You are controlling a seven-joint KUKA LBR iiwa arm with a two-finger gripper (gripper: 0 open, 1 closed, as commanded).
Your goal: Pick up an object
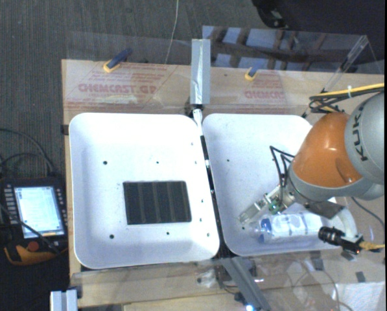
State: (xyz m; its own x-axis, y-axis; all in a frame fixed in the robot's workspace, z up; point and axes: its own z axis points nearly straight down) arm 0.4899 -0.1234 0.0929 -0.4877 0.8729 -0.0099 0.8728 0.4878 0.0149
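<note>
Two shallow white bins sit side by side on the table (pixel 83 92), and the arm (pixel 339 154) reaches in from the right, its orange band hanging over the right bin (pixel 245 148). The gripper (pixel 261 207) is low in that bin's front half, and its fingers point toward the left; whether they are parted or closed cannot be told from this slanted view (the metal parts blur together), and nothing can be seen between them. Just beside the gripper, toward the front edge, lies a clear plastic bottle (pixel 287 227) on its side, with a blue cap end facing left; it rests on the bin floor, very near the gripper, but contact cannot be made out. In the left bin (pixel 96 148) a dark ribbed rectangular pad (pixel 157 201) lies flat near the middle, well apart from the arm. A grey post (pixel 200 70) stands at the back where the bins meet. Left of the table, on the floor, a handheld control pendant (pixel 34 211) with a lit screen sits among black cables.
</note>
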